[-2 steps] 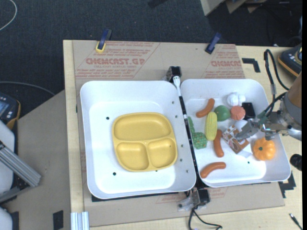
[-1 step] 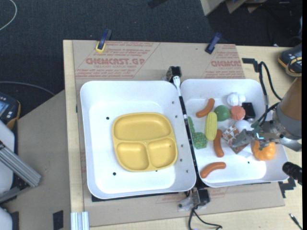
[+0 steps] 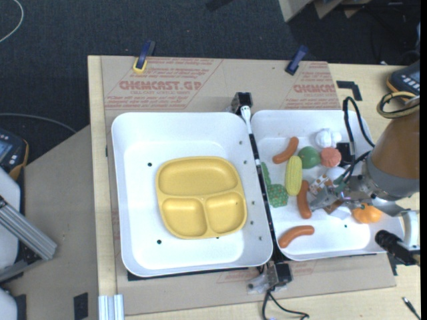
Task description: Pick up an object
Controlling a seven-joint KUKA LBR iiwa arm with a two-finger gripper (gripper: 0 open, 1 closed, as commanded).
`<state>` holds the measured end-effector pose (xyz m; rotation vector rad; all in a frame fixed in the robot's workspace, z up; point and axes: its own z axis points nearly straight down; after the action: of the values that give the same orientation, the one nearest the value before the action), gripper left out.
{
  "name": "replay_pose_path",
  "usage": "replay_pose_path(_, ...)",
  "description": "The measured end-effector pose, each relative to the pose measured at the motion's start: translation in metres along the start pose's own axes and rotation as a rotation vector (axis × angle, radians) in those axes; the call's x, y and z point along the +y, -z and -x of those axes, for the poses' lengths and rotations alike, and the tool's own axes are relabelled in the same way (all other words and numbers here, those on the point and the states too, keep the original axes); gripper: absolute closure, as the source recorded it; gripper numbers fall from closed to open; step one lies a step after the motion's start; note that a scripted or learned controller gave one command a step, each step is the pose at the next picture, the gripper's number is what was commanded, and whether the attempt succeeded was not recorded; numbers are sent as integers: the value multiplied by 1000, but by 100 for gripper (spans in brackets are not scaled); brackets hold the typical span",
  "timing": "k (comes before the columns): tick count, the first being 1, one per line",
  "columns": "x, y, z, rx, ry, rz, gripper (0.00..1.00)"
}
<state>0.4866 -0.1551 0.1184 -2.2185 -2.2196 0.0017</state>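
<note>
The right bin (image 3: 353,242) holds several toy foods. A yellow corn cob (image 3: 293,174) lies beside a green ball (image 3: 308,157), a reddish ball (image 3: 330,157) and a white piece (image 3: 325,138). Three orange-red sausages lie apart: one at the back (image 3: 287,150), one upright in the view (image 3: 304,201), one at the front (image 3: 296,235). A green knobbly piece (image 3: 277,195) sits by the left wall. My gripper (image 3: 327,196) hangs low over the bin's middle, just right of the upright sausage. An orange piece (image 3: 367,213) shows under the arm.
The left bin (image 3: 133,232) holds a yellow divided plate (image 3: 200,195). The grey arm with its orange band (image 3: 400,149) covers the right bin's right side. A black cable (image 3: 351,122) loops above the right bin. Clamps (image 3: 142,57) sit on the board's back edge.
</note>
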Motion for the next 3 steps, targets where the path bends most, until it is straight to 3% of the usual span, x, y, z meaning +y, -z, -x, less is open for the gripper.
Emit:
replay_pose_path(1,4,-30,2,-6,-2,13,0)
replay_pose_path(2,0,-24,0,-2,-3,4,100)
replay_pose_path(3,2,20,6,-5,-1,9,100)
